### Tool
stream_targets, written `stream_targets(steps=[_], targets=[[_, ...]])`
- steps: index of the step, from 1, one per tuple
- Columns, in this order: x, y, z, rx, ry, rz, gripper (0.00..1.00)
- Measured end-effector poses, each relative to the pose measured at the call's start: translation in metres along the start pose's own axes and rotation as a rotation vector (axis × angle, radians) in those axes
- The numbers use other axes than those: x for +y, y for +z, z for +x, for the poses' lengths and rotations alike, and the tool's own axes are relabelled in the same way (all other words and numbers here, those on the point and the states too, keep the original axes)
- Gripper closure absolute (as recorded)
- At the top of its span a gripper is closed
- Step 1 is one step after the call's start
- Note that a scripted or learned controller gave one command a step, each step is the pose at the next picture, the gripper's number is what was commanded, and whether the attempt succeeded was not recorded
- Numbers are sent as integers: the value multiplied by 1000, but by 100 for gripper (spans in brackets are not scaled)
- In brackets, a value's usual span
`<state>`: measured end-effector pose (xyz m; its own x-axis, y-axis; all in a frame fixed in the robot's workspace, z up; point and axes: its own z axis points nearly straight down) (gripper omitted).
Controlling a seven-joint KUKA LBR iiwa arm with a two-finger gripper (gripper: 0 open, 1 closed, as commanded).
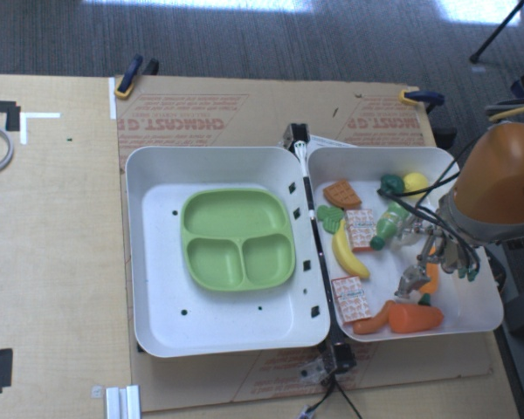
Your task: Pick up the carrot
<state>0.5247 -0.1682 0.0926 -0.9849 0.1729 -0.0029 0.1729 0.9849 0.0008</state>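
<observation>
The carrot [414,319] is a thick orange piece lying along the front wall of the right bin [480,317], with a small dark green tip just above it. My gripper [422,276] hangs over the bin directly behind the carrot, a short way from it. A small orange patch [432,278] shows right beside the gripper; I cannot tell what it belongs to. The arm's orange band [499,175] rises at the bin's right side.
The right bin also holds a reddish sausage-like piece [371,323], a banana [348,253], two red-and-white packets [360,229], a green bottle [389,225], a lemon [415,182] and a brown cracker [341,194]. A green divided plate [237,238] lies in the left bin.
</observation>
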Motion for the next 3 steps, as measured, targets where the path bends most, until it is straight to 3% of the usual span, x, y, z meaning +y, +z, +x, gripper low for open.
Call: stream_targets(steps=[1,2,3], targets=[[31,-1,25,-8,-241,0,0],[-13,-4,17,-22,-398,3,0],[13,0,17,0,-573,-1,0]])
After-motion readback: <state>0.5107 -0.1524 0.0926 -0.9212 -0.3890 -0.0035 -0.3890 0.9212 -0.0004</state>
